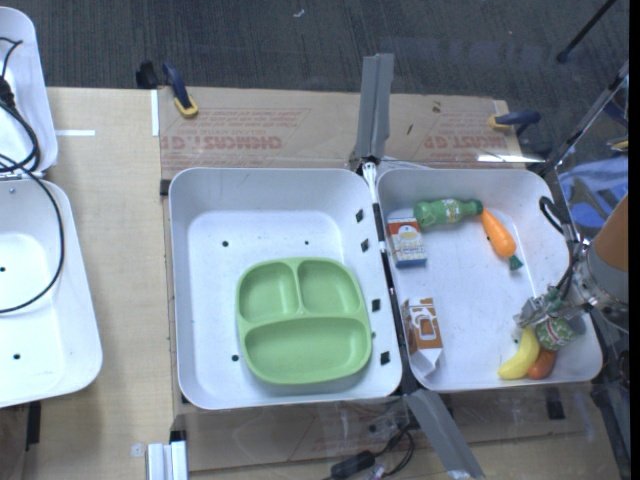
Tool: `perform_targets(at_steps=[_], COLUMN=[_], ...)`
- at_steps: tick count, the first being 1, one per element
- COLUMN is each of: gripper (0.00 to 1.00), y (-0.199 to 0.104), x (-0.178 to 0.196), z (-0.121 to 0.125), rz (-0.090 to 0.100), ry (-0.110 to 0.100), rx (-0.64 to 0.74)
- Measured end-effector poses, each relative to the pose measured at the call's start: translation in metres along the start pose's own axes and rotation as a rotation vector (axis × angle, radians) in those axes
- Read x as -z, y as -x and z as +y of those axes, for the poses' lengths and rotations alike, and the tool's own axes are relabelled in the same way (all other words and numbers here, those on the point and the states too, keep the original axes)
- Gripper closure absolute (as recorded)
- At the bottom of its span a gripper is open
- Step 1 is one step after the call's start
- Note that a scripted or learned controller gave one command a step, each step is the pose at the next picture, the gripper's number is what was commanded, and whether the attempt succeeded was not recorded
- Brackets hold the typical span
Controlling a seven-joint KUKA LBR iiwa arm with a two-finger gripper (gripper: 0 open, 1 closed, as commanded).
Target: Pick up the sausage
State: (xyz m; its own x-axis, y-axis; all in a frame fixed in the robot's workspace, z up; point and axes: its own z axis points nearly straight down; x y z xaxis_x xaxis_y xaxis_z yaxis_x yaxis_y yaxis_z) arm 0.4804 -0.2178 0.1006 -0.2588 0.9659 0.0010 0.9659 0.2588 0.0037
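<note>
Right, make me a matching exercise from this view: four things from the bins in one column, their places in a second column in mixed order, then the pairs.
Things:
1. green divided plate
2. green bottle
3. carrot
4. banana

Places:
A. right bin, near front corner beside the gripper
B. left bin
C. right bin, back edge, lying on its side
D. right bin, just right of the bottle

Pairs: 1-B, 2-C, 3-D, 4-A

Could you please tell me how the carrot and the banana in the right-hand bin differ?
The carrot is orange with a green tip, while the banana is yellow. The carrot lies apart in the bin's upper part; the banana sits at the bottom right corner, right under the tool, touching an orange-red item. Both lie flat in the right bin.
</note>
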Motion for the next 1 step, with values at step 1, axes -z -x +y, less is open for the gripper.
perform_targets(at_steps=[1], gripper=[0.0], y=[-0.0011], x=[-0.0004], z=[-0.0002], rz=[0.004], ry=[-0.002], rx=[0.001])
